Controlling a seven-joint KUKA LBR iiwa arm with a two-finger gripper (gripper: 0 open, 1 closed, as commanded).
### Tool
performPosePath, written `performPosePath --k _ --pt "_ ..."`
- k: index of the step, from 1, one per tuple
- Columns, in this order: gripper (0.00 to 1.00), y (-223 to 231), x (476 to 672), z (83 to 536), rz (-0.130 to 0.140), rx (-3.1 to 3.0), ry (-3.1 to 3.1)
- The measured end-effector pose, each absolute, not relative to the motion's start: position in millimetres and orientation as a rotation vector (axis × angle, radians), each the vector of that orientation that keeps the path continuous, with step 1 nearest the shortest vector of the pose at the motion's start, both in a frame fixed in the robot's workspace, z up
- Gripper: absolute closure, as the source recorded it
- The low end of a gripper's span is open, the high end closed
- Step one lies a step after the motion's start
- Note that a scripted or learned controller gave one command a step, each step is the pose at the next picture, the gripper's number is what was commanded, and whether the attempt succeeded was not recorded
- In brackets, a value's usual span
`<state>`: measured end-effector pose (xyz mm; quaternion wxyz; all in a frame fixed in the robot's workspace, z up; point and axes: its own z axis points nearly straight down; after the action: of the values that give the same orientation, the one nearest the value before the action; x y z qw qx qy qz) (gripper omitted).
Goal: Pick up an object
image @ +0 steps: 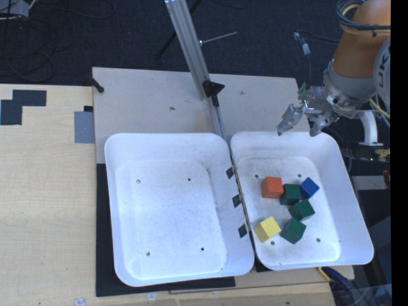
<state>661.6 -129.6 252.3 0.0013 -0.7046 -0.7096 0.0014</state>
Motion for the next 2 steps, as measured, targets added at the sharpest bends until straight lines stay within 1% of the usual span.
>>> performPosePath --k 1,2 --pt "0.00 -114.0 587.7 168.1 0.012 -2.216 -2.210" --pt "0.00 -105.8 596.1 90.8 -0.001 -2.225 -2.219"
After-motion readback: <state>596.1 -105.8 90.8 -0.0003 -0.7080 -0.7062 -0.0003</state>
